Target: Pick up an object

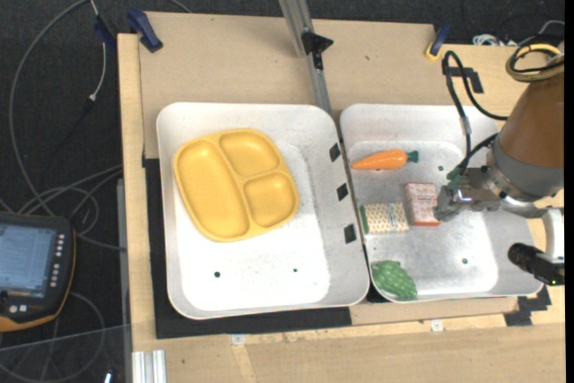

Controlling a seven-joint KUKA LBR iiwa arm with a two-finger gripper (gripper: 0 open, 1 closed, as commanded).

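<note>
Down at the near rim of the right bin (466, 282) sits a green leafy toy (395, 279), the closest thing to us, and it's not what the arm is after. Over to the gripper (451, 197) now: it's low in the right bin, its tip right against the right edge of a small red-and-white box (421, 203), and from up here I can't tell whether it has anything in hand. Just left of that box lies a pale patterned packet (385, 217), touching or nearly so. Up beyond them, a toy carrot (381, 160) lies on its side, apart from the rest. Left bin (170, 193) carries a yellow divided plate (235, 183), well away. If the box is the target, I'd say centre over it squarely, straddle its short side, and keep clear of the packet, or the neighbour gets nudged.
</note>
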